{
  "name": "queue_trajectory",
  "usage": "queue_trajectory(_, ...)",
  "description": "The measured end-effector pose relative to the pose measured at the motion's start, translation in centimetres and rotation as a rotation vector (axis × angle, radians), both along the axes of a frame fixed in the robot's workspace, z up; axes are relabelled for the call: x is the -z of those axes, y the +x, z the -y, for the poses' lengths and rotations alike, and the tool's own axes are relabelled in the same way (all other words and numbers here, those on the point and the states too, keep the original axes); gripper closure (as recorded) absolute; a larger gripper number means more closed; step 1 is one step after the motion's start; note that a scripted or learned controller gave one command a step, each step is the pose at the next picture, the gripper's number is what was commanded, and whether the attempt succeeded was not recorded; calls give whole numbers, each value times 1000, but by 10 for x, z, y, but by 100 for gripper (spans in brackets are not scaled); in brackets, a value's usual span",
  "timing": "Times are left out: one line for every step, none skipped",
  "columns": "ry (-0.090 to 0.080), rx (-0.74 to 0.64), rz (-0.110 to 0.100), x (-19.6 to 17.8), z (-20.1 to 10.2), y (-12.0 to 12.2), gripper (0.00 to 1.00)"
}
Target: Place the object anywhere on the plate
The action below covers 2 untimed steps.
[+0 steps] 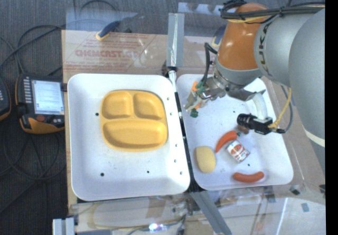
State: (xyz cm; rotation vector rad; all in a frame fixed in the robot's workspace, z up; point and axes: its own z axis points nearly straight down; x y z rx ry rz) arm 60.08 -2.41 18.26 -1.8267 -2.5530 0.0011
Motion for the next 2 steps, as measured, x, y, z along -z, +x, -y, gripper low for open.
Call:
queue_trajectory(-1,18,-1,0,-79,-11,100)
queue_trajectory(-1,18,-1,0,-79,-11,0)
